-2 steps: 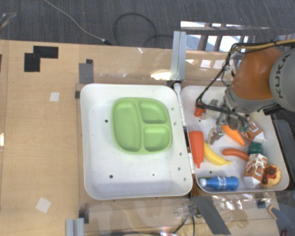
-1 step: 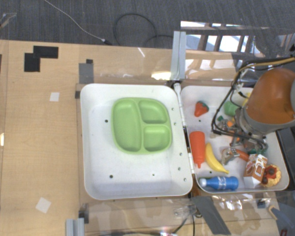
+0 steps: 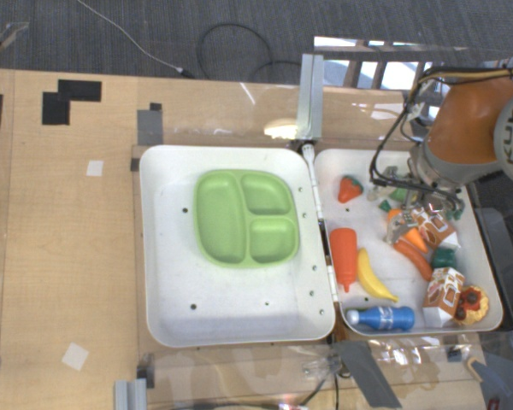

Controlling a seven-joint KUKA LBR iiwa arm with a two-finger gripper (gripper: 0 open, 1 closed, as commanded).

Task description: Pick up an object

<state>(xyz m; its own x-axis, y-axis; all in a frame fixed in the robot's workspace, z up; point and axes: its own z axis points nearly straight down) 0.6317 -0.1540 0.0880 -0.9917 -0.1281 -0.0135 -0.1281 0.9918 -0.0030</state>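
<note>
Gripper (image 3: 419,205) down low in the right bin (image 3: 493,267), over the jumble of toy food at the far end, presumably hunting a pick. How the gripper stands: cannot tell. Nothing visibly held. Orange bottle (image 3: 344,256), banana (image 3: 374,278) lying loose nearby; green tray (image 3: 244,218) in left bin.

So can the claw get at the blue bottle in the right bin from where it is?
Probably yes. The blue bottle lies flat along the near wall of the right bin, nothing on top. The wall and the banana close by may crowd the claw.
</note>
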